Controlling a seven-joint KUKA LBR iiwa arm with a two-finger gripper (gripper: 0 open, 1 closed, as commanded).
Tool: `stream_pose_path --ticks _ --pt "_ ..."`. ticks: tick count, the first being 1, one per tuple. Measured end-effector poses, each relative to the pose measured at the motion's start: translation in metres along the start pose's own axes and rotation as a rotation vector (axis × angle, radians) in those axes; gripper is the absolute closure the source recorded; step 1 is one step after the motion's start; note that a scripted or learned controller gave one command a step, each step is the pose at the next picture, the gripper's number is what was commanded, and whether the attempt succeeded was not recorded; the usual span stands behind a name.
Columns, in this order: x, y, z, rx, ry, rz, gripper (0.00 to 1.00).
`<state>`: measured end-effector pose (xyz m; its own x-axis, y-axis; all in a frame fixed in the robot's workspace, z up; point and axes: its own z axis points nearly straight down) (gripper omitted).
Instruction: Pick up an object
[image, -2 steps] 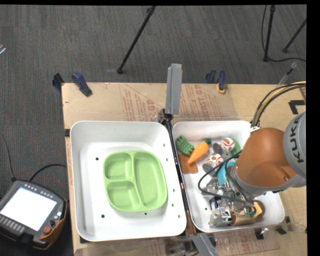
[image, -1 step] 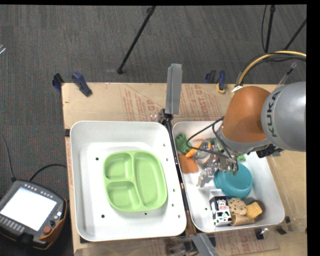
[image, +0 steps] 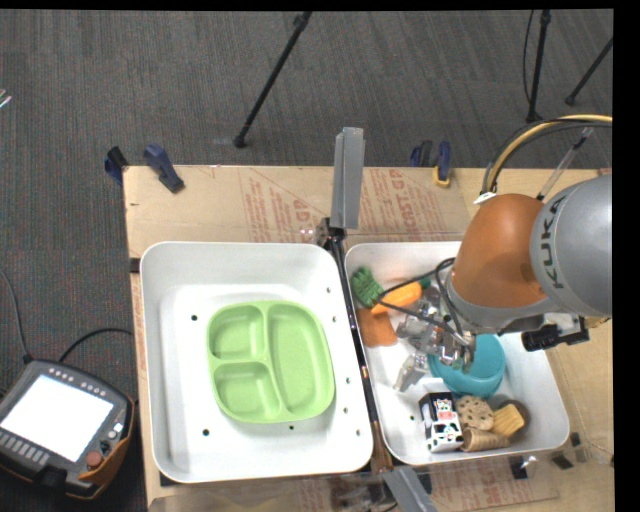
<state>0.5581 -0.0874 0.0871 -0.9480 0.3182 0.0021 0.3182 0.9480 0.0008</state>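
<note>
With the tool (image: 420, 365) lowered beside the teal bowl (image: 478, 368), its grip state not discernible, the bowl rim could be struck and crowded toys displaced.

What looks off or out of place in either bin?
Nothing looks spilled or damaged. The green divided plate lies flat in the left bin. The right bin is crowded: a teal bowl, orange pieces, a green toy and small items near the front, with the gripper low among them.

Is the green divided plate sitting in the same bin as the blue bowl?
No, the green plate lies in the left bin; the blue bowl sits in the right one.
</note>
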Motion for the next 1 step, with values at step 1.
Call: stream_pose_path --ticks 1 --pt "0.0717 -0.0451 0.0005 -0.003 0.002 -0.051 0.0"
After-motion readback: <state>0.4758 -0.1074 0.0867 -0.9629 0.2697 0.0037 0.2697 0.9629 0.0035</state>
